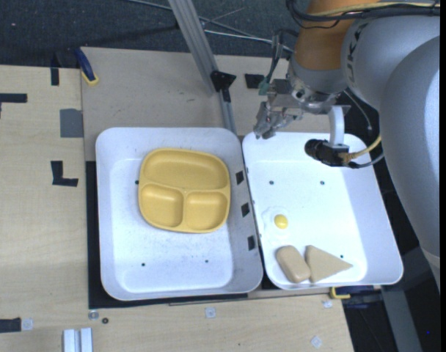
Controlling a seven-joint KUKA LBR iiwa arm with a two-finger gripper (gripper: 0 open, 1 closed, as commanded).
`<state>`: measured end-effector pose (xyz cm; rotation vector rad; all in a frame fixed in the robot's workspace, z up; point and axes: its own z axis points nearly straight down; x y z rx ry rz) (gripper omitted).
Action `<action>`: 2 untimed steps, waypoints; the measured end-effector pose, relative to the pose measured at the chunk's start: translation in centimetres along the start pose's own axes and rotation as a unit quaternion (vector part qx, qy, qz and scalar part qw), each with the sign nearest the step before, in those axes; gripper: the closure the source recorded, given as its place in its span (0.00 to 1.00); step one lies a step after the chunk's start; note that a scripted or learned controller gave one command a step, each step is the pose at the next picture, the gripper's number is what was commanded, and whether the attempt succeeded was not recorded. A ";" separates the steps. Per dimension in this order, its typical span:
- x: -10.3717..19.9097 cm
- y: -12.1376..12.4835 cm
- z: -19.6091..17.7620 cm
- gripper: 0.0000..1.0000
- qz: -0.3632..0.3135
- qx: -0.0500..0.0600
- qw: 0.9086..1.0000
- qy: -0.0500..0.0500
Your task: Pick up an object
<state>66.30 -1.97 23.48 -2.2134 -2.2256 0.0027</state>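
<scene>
The claw (265, 129), grip state impossible to tell, is hovering at the right bin's (370, 218) far-left corner, with the bread roll (291, 263) lying toward the near edge.

No readable text, label, brand, number or sign is being shown anywhere. Some dark marks are being seen on the grey arm casing (353, 50) beside the orange band, but they are too blurred and cut off to be read. The black tape pieces (61, 173) on the bench at the left are carrying no writing. Nothing is being displayed on the yellow divided tray (184, 189) or on the white bins (105, 196).
</scene>
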 end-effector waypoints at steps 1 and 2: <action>5.5 -0.3 1.5 1.00 0.000 0.000 1.000 0.000; 11.6 0.4 0.6 1.00 -0.001 -0.002 1.000 0.001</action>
